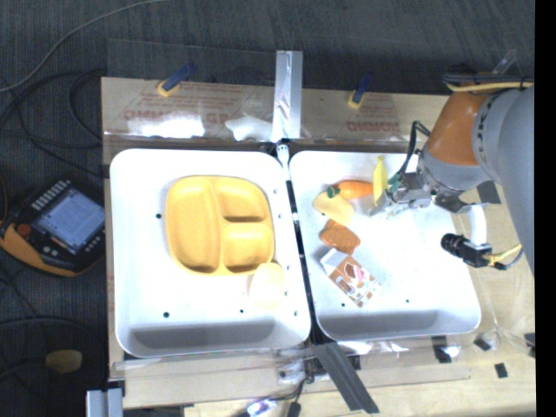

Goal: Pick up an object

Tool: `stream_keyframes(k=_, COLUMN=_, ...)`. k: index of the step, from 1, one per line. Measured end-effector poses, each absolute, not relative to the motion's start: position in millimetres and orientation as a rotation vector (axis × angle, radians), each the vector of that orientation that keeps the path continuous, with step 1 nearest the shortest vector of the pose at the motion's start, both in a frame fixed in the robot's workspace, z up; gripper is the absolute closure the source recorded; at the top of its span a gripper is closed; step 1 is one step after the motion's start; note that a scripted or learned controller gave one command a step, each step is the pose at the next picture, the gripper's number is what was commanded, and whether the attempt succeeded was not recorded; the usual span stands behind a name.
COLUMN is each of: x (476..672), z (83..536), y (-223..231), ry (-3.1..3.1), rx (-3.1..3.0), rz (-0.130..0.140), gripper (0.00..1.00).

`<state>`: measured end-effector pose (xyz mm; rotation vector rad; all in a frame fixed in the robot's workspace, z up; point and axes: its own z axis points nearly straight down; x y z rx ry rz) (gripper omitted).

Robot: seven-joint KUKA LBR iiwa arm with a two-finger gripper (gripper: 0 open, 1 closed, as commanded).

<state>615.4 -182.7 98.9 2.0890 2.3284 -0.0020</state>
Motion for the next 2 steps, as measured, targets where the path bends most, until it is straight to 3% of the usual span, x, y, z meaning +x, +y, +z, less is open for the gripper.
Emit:
stream_keyframes(k=1, x=640.6, z=280.7, y=-160.4, ry=2.533, rx=1.855, rz=-0.002, gripper=1.0)
stream_keyframes(k=2, x=668.0, z=208.1, y=-122.8, ry=2.089, rx=2.347, rz=-0.007, gripper=1.0)
